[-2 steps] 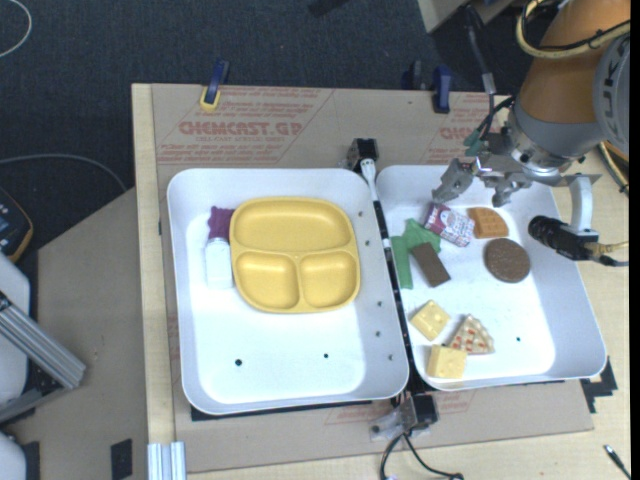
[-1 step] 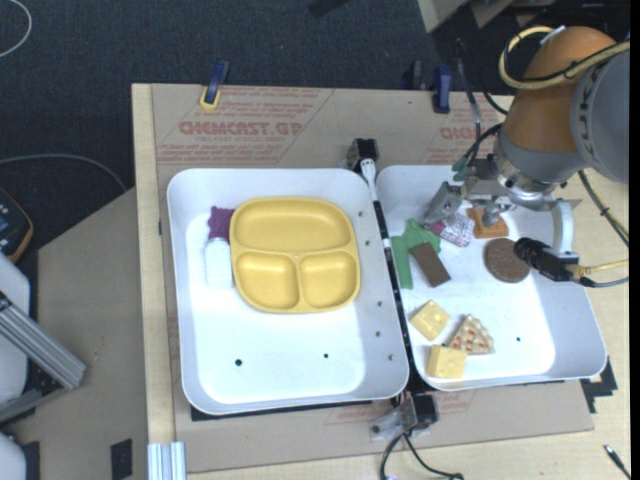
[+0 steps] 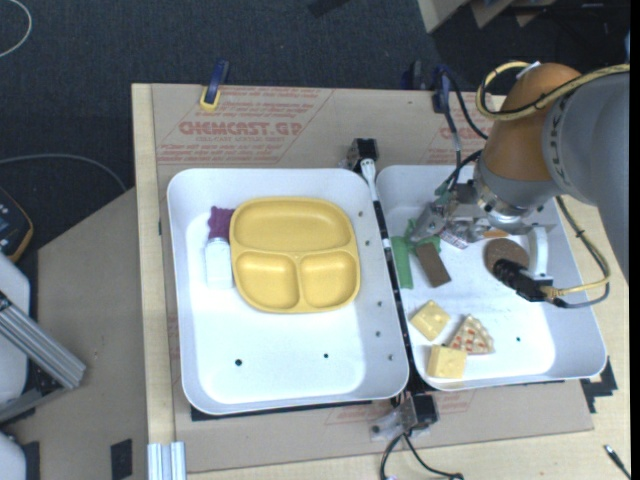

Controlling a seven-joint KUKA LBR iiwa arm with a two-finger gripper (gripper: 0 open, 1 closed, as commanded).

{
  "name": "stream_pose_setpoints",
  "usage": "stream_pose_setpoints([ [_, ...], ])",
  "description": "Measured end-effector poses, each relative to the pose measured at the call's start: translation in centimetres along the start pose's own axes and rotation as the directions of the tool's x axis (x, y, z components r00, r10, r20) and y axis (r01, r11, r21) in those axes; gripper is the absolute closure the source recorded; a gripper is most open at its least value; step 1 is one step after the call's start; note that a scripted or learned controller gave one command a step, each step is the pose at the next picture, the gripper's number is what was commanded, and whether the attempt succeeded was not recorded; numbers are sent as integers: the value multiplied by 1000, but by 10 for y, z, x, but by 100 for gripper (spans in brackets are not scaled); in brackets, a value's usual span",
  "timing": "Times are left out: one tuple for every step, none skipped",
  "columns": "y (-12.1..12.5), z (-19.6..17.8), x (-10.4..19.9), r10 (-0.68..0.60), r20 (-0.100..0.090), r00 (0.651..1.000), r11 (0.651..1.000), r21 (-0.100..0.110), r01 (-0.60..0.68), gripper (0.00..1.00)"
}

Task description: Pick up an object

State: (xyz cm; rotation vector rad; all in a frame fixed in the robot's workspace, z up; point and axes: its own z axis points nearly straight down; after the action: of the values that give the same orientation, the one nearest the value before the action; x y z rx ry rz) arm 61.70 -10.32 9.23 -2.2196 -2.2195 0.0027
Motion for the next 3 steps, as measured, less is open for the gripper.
stream_pose_setpoints([
  [2,3,-1,1,3,1000,1000,-6,-1,0],
  [4,-10,-4,2,9,1000,1000,-14,-2,100],
  [5,-70,5,-1,2,1000,1000,-9,1,100],
])
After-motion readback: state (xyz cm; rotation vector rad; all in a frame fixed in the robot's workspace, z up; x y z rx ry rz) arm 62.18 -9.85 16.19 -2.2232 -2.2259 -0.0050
